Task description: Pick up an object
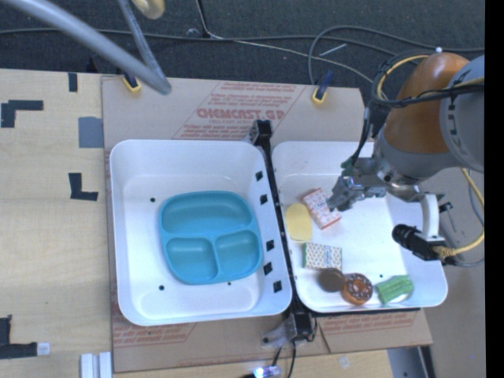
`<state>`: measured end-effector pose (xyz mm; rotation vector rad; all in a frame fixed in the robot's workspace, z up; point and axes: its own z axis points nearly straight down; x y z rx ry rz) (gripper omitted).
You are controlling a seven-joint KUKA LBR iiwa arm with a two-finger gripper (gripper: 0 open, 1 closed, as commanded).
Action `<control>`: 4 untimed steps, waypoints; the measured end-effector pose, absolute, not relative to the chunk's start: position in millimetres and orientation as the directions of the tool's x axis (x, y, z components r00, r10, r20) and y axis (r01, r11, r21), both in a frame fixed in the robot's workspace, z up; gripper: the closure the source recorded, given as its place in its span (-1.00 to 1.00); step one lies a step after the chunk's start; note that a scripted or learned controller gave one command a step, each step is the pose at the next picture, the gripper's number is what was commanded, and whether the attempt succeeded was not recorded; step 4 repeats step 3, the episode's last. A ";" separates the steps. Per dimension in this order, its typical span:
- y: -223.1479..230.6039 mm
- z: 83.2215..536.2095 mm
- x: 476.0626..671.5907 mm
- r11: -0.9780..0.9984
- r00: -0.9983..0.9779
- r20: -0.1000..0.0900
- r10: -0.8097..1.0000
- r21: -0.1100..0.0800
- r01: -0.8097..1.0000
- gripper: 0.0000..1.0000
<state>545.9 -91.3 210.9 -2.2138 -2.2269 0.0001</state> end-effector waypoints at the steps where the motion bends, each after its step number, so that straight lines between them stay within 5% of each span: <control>1: -41.0 202.8 539.9 0.006 -0.006 0.001 1.000 -0.002 1.000 1.00; 3: 57.5 207.4 532.8 0.007 -0.007 0.001 1.000 -0.001 1.000 1.00; 4: 57.5 207.4 532.8 0.007 -0.007 0.001 1.000 -0.001 1.000 1.00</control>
